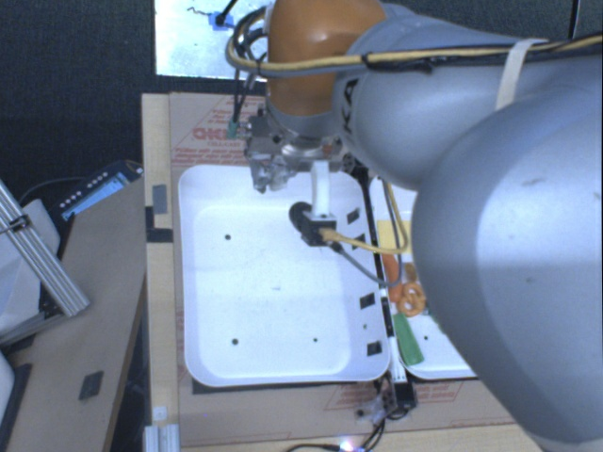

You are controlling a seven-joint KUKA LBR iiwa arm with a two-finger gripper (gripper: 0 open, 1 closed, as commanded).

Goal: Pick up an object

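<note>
Overhead, the gripper (268, 172) hangs above the left-hand white bin (273, 290) on the brown bench (160, 290), its grip unreadable.

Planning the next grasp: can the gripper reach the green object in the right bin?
Probably yes: the green object lies uncovered near the bins' shared edge; the gripper hangs over the left bin.

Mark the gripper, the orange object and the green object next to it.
gripper (267, 179), camera view, its lower tip.
orange object (410, 298), camera view, its middle.
green object (409, 340), camera view, midway along it.
</note>
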